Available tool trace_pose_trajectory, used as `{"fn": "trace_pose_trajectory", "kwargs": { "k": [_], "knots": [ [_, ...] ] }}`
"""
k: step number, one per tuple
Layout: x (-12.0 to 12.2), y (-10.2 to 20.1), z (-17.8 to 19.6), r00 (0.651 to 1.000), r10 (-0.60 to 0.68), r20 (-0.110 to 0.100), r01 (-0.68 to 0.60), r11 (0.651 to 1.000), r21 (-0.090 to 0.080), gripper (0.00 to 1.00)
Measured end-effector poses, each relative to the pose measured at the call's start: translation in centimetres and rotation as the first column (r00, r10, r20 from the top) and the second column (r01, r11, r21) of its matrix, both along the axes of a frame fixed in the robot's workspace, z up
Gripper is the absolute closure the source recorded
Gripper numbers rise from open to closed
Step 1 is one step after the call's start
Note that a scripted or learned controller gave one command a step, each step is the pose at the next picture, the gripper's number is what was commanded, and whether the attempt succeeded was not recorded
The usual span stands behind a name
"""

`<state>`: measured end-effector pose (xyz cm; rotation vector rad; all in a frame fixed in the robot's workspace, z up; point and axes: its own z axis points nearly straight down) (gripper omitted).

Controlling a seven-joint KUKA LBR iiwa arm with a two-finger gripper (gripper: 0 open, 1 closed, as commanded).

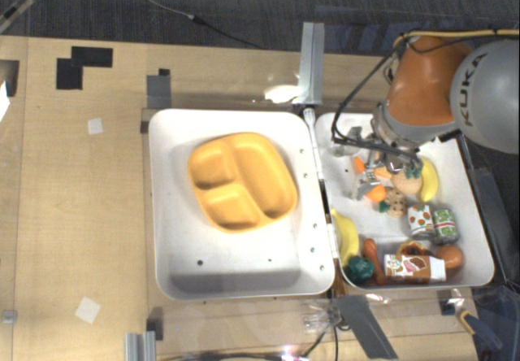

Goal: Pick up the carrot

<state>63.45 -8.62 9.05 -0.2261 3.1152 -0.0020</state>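
The carrot [374, 193] is a small orange piece with a green end, lying in the upper middle of the right bin [479, 258] among other toy foods. My gripper [377, 175] hangs low over the bin directly above and just behind the carrot, beneath the orange wrist band [419, 83]. Its metal parts overlap the carrot's upper end, so I cannot make out whether anything is gripped. A second small orange piece [358, 164] lies just left of the gripper.
A yellow divided plate [241, 180] sits in the left bin [171, 270]. Crowding the right bin are a banana [430, 181], a cookie [396, 206], two small cans [432, 223], a sauce bottle [414, 267], a yellow fruit [347, 237] and a green item [360, 270].
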Motion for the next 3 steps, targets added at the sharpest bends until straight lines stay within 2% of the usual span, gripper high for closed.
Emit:
{"fn": "trace_pose_trajectory", "kwargs": {
  "k": [1, 2, 3],
  "knots": [
    [0.2, 0.2, 1.3, 1.000, 0.004, 0.006, -0.004, 1.000, 0.000, 1.00],
    [0.2, 0.2, 1.2, 1.000, 0.005, 0.005, -0.005, 1.000, 0.000, 0.00],
    [-3.6, 0.2, -0.1, 0.989, 0.148, -0.003, -0.148, 0.989, -0.002, 0.00]
  ]
}}
